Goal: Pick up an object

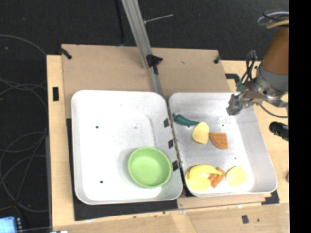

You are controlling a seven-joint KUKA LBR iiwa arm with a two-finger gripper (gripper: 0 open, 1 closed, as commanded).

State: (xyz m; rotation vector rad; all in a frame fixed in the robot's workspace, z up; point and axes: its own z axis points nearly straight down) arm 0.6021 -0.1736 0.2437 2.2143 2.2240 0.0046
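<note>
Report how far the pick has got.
Done: the end effector is over the right bin's upper edge. In hand: nothing visible. Left: the whole grasp; the yellow piece, orange wedge and green bowl all lie in their bins.

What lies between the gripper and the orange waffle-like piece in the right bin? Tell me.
Nothing: in the camera view, bare white bin floor runs from the gripper down to the orange waffle-like piece. The yellow piece sits beside it, off that line.
</note>
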